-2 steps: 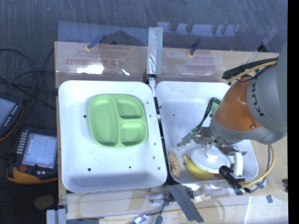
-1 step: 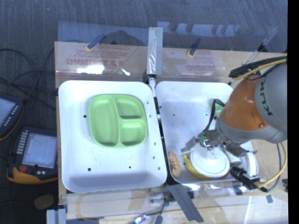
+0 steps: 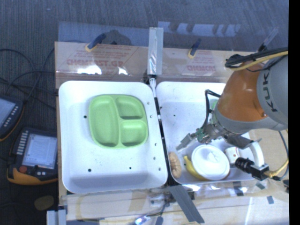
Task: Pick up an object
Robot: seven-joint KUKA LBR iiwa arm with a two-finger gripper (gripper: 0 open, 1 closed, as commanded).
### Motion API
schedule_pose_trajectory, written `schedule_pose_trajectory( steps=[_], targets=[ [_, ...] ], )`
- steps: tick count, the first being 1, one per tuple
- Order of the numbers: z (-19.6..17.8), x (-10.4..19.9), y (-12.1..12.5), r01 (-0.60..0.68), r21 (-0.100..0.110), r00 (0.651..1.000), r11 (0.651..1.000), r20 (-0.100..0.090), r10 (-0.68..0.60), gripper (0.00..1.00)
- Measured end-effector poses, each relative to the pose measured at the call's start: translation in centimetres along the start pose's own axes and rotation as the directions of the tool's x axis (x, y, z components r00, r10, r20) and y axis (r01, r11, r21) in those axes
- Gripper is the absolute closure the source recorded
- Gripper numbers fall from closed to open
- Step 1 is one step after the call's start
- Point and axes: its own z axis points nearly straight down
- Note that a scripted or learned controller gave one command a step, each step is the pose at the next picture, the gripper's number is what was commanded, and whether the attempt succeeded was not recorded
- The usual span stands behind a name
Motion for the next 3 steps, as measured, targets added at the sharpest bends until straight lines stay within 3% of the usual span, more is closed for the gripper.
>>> schedule_pose_trajectory(
  steps=[1, 2, 3],
  targets=[
    [9.3, -3.8, -0.8, 0.015, -0.012, 1.0, 1.0, 0.007, -0.014, 0.0],
    [0.5, -9.7, 1.4, 0.303, -0.001, 0.953, 0.953, 0.003, -0.303, 0.0],
    [4.8, -18.1, 5.1, 0.343, 0.0, 0.939, 0.939, 0.004, -0.343, 0.0]
  ],
)
